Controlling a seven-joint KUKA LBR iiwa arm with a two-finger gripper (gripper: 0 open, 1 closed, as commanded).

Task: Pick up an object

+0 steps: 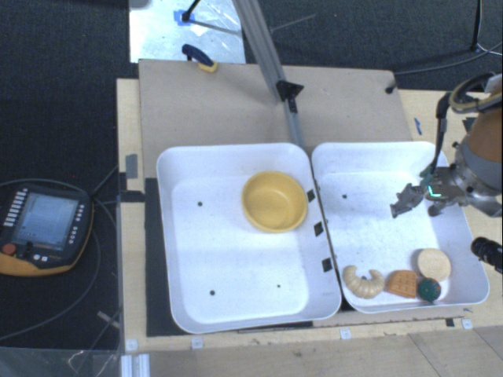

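In the right bin (369,167), my gripper (408,200) hangs over the bare middle floor, reaching in from the right edge. Nothing shows between its dark fingers. Along the bin's front edge lie a pale croissant-shaped piece (363,280), an orange waffle-like cookie (402,283), a round cream biscuit (433,264) and a small green ball (428,290). These lie well below and in front of the gripper. A yellow bowl (273,201) sits upright in the left bin (196,289), near its back right corner.
A grey pole (267,49) slants across the brown board behind the bins. A teach pendant (43,228) lies on the floor at the left. Black clips (318,228) sit along the seam between the bins.
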